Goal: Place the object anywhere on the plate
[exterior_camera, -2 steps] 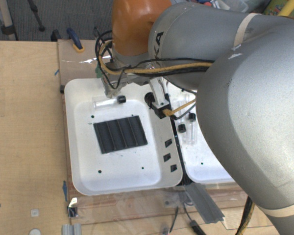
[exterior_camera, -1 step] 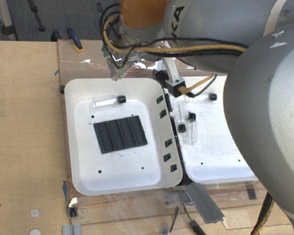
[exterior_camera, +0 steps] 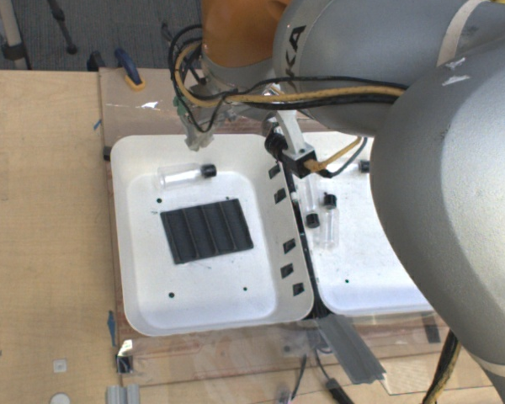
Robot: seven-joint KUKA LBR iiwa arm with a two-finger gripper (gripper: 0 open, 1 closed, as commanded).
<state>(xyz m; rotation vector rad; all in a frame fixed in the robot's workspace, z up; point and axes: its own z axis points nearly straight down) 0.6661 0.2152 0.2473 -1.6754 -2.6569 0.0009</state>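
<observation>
Black "KUKA" lettering (exterior_camera: 291,47) marks the grey arm. A clear plastic vial with a black cap (exterior_camera: 185,174) lies flat in the left white bin (exterior_camera: 143,310), long axis left-right, cap pointing right, just above the black ribbed rectangular plate (exterior_camera: 206,230). The two-finger gripper (exterior_camera: 199,139) hovers above the vial, empty, fingers close together.

Light: bright, even, from overhead — white bins (exterior_camera: 143,225) nearly washed out
Shadows: soft, under the arm (exterior_camera: 387,66) at the bins' far edge
Focus: arm blurred — bench (exterior_camera: 42,225) sharp
</observation>
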